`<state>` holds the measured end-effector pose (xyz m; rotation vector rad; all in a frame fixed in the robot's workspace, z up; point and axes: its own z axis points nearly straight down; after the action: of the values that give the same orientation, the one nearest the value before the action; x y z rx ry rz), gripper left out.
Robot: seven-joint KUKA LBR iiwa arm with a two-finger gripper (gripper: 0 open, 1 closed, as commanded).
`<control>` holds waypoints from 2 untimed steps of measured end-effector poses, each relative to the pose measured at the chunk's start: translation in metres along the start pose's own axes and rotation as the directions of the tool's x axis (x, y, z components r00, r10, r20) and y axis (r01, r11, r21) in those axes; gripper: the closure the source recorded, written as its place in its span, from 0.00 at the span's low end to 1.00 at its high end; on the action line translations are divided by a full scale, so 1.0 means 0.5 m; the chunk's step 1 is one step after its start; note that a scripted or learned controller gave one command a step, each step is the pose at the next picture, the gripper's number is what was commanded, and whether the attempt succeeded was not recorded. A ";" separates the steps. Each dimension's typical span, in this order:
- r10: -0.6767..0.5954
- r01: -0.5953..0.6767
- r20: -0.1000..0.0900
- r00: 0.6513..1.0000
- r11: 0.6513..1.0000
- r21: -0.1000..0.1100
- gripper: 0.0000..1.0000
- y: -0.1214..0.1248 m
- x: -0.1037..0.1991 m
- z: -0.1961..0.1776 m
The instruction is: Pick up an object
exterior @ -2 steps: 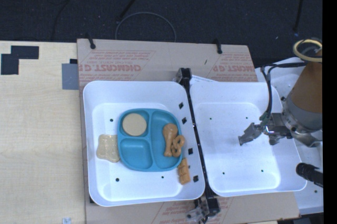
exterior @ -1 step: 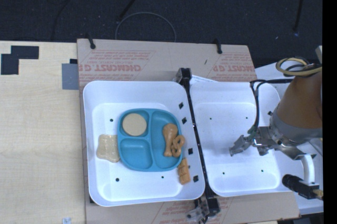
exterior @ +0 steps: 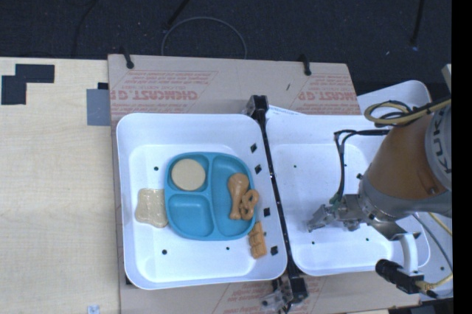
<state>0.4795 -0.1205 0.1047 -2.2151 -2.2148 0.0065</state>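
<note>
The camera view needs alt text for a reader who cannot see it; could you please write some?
Seen from above, the gripper hangs over the right bin. In the left bin, a blue divided tray holds a round cracker and pretzels, with a pale biscuit at its left and a brown snack at its lower right.

Counting what's on the bench

Two white bins (exterior: 140, 158), one blue tray (exterior: 193, 220), one round cracker (exterior: 187, 174), three tan snack pieces (exterior: 151, 207).
</note>
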 end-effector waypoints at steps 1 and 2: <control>0.001 -0.001 0.002 1.000 1.000 -0.006 0.00 0.000 0.001 0.035; 0.008 -0.008 0.002 1.000 1.000 -0.009 1.00 0.002 -0.001 0.011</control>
<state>0.4805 -0.1210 0.0990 -2.2295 -2.2113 -0.0008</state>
